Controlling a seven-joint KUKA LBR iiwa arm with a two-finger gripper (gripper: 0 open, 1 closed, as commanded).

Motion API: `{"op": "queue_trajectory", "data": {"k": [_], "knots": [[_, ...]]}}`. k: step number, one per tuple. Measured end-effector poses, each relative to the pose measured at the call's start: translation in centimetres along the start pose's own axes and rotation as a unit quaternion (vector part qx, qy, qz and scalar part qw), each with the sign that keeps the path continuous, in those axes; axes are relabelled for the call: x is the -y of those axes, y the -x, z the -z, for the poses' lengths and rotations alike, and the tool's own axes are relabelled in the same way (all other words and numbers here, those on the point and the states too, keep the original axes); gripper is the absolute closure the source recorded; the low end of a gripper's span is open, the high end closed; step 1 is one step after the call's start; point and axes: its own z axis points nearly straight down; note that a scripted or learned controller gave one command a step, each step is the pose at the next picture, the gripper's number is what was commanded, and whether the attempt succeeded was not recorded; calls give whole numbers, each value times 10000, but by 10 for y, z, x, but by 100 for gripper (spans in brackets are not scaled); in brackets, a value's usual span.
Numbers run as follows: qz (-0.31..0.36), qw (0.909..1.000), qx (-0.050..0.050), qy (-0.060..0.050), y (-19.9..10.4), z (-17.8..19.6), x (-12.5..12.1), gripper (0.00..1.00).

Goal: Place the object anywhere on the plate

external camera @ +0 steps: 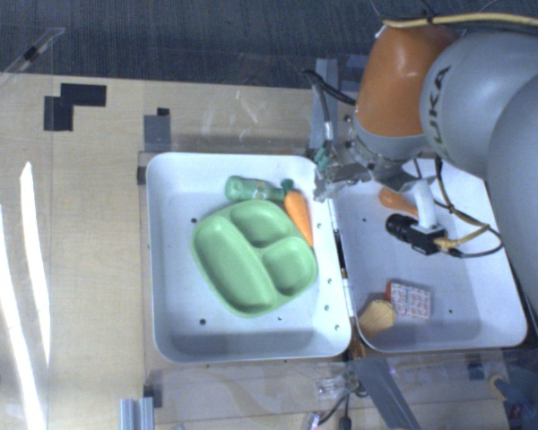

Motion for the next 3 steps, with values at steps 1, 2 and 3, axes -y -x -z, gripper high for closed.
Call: {"op": "queue_trajectory", "data": {"k": [1,2,3], "knots": [[21,10000,1,-53,41,-20,-3,100],[251,9997,-2,-43,7,8,-12,100],[142,9999,0,-52,70,-24,-16,100]]}}
